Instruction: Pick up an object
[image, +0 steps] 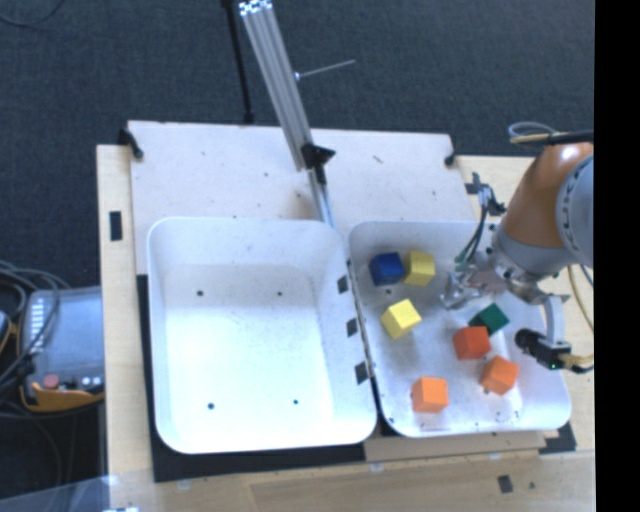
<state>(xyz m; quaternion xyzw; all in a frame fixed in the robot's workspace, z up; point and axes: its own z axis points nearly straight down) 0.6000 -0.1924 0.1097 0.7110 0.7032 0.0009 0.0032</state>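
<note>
The arm (545, 205) reaches in from the right, its orange band above the grey wrist, and its gripper (462, 296) hangs low over the right bin (540, 410), near the middle of that bin's floor. Whether the gripper is released or clenched cannot be told from this slanted view, and no block is seen caught in it. Seven blocks lie scattered in the right bin. Towards the far left of it a blue block (387, 268) and a yellow block (421, 267) sit side by side, touching or nearly so. A second yellow block (402, 318) lies nearer the camera, apart from that pair and to the left of the gripper. Just right of the gripper sits a green block (490, 319), and directly below it, touching or almost touching, a red-orange block (471, 343). Two more orange blocks lie towards the near edge: one (500, 375) at the right, close to the red-orange one, and another (430, 394) further left, near the bin's front wall. The left bin (165, 240) stands alongside, its rim meeting the right bin's rim. A slanted metal rail (280, 85) rises from the bench behind the two bins.
</note>
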